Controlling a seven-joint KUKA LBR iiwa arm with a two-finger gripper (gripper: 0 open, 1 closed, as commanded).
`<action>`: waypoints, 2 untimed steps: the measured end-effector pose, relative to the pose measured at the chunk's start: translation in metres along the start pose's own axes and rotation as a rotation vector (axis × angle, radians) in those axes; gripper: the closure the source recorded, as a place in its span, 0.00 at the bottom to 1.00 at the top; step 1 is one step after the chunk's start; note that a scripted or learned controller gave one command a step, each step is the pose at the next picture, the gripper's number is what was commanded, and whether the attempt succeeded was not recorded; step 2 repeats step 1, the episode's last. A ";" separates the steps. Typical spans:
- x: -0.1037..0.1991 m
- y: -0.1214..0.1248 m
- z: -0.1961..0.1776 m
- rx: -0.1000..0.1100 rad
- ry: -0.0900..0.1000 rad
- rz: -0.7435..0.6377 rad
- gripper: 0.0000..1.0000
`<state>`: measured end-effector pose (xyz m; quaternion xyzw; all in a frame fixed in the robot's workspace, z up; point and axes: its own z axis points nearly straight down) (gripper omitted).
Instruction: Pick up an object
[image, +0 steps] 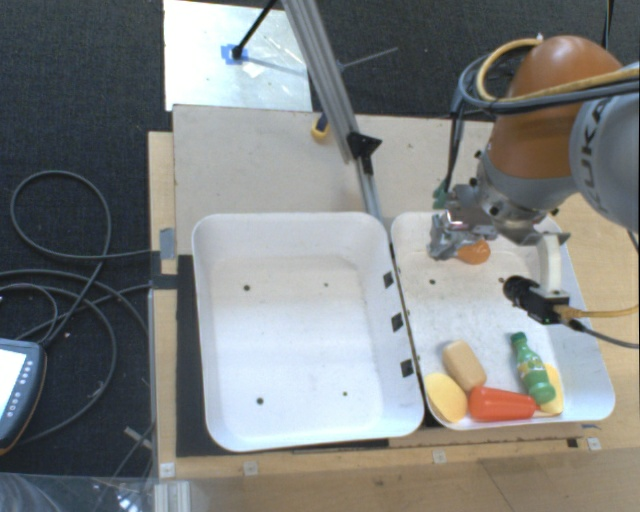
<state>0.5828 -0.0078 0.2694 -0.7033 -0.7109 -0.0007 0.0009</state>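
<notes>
Where cables (60, 270) trail, 2 bins (290, 330) top seemingly cardboard bench (260, 160).

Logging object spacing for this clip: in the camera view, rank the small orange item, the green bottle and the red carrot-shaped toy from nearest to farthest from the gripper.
1. Small orange item: right beside the gripper, at the right bin's far end.
2. Green bottle: near end, by the right wall.
3. Red carrot-shaped toy: against the near rim, farthest.
</notes>
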 end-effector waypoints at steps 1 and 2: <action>0.057 0.000 0.018 0.001 0.000 0.000 1.00; 0.057 0.000 0.018 0.001 0.000 0.000 1.00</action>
